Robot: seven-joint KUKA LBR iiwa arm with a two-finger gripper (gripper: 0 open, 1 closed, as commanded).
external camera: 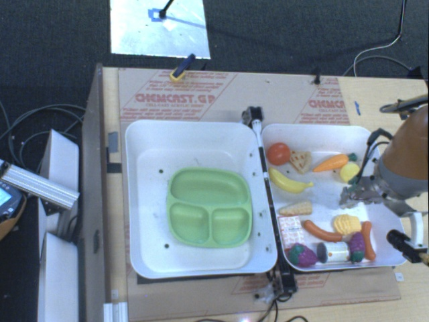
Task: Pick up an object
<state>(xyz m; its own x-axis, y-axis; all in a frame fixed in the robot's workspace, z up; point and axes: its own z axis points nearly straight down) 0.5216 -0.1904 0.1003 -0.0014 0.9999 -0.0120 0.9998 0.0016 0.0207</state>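
Grey gripper (353, 194) over right bin (322, 134), toy food

Toy foods (322, 210) scattered in right bin (315, 131)

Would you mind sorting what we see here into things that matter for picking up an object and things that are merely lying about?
For the job:
- hand, low over the right bin
- tomato
- banana
- carrot
- lemon
- corn
- sausage
- grapes

Lying about:
- green divided plate in the left bin
- cardboard sheet
- cables
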